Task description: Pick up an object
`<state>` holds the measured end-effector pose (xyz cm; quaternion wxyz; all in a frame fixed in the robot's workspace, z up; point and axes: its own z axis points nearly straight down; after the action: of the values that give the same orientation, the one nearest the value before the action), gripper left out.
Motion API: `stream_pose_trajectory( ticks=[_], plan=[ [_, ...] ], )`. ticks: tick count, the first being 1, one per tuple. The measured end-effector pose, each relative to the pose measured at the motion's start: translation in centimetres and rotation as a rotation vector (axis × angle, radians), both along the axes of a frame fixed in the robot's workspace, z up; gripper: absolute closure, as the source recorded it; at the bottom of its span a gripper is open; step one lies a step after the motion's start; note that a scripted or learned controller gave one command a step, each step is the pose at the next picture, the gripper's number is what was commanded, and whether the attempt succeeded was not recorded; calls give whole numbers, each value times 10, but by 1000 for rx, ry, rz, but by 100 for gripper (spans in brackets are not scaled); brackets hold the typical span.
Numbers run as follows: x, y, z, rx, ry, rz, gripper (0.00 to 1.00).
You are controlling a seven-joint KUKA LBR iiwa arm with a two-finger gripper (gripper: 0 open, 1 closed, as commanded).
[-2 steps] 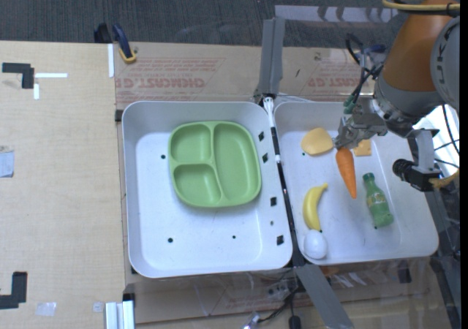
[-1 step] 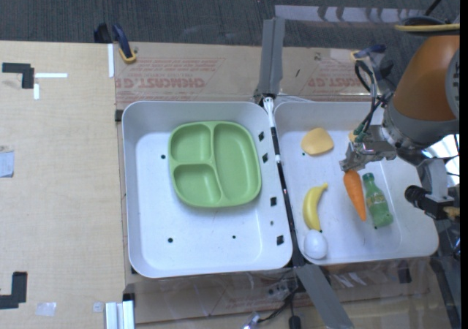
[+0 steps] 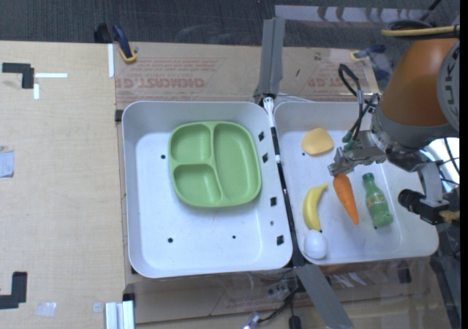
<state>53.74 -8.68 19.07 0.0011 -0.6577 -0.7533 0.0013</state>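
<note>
Looking down on the right bin (image 3: 431, 247), we note the gripper (image 3: 345, 163) poised just above the top end of the carrot (image 3: 346, 198). We judge the carrot the likeliest target, since it is the nearest object to the fingertips. Its long axis runs from the bin's middle toward the near edge, slanting slightly toward the right wall, thick end uppermost and right beneath the gripper. Whether the jaws stand apart or together we cannot tell; the wrist hides them, and nothing is visibly between them.

Right bin contents: a yellow rounded piece (image 3: 317, 142) near the far edge, just left of the gripper; a banana (image 3: 314, 206) left of the carrot, lying roughly parallel to it; a white egg-like ball (image 3: 315, 245) at the near-left corner, touching the banana's lower tip; a green bottle (image 3: 377, 202) just right of the carrot, also roughly parallel.

Left bin (image 3: 139, 247): one green divided plate (image 3: 216, 164), three compartments, nothing in them.

Our judgement: a short descent would meet the carrot's thick end; the bottle is close enough to be nudged.
</note>
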Motion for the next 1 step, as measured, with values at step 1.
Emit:
stream_pose_trajectory(
  ticks=[1],
  plan=[
    [25, 7, 10, -2, -2, -107, 100]
  ],
)
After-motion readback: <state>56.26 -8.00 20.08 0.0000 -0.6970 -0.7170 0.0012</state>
